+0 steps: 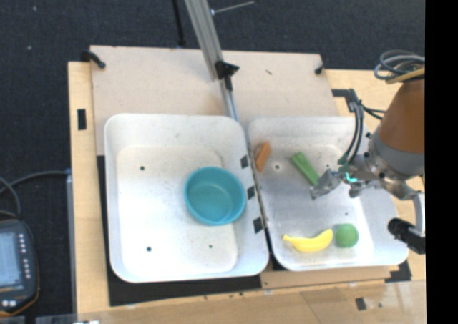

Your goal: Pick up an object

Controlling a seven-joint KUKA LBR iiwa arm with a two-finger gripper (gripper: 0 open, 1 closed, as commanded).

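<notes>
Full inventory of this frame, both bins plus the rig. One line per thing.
bowl: 1, blue, left bin, toward its right side, upright
carrot-like piece: 1, orange, right bin, upper left by the divider
green block: 1, green, long, right bin, upper middle, lying at a slant
banana: 1, yellow, right bin, near front edge
green ball: 1, green, right bin, just right of the banana
left bin: 1, white, shallow
right bin: 1, white, shallow
metal pole: 1, grey, slanting from the top of the view down between the bins
arm: 1, orange band, at right
end effector: 1, grey, over right bin beside the green block's lower end
</notes>
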